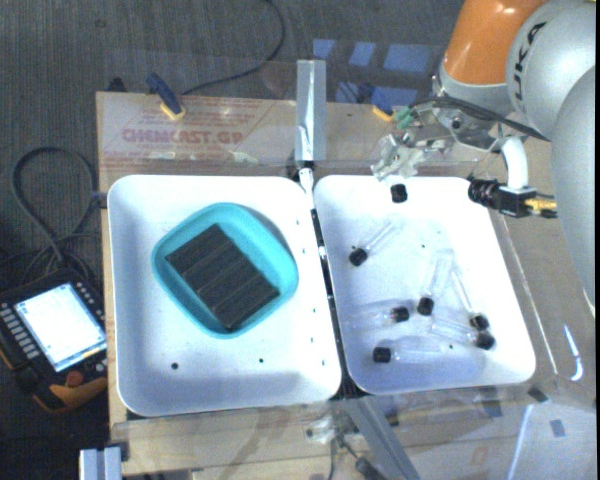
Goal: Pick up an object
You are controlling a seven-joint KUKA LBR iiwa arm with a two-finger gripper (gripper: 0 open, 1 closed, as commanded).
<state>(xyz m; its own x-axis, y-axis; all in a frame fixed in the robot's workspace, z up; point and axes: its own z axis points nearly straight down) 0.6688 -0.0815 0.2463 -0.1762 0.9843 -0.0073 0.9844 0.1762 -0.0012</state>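
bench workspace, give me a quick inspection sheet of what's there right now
surface: two shallow white bins side by side, left bin and right bin, on a wooden bench
job's things: several clear plastic tubes with black caps scattered in the right bin; one black-capped tube at the far rim, below the gripper
clutter: teal plastic bowl in the left bin, holding a dark ribbed rectangular slab
grippers: gripper over the far edge of the right bin; jaws' state cannot be told, no clear hold seen
cables: black cable on the floor beyond the bench; looped black cable at left
surroundings: handheld control pendant with lit screen on grey carpet at left
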